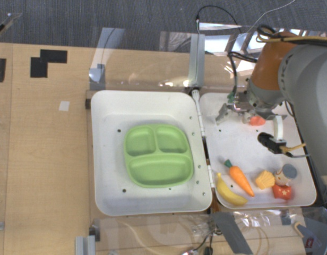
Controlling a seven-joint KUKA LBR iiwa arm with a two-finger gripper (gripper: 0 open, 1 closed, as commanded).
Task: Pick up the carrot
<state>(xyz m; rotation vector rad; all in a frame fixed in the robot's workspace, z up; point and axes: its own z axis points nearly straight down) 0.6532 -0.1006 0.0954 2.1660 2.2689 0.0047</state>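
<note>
Carrot [240,180] lying near right bin's [304,198] front, beside banana [229,191]. Hand [243,110] over back; grip unreadable.

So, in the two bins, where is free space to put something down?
Left bin: bare floor rings the green tray, widest on its left. Right bin: a bare patch mid-left, between the gripper and the carrot. Its front edge is crowded by banana, carrot and small toys.

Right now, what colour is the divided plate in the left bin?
Light green; the divided plate shows best in the camera view.
</note>
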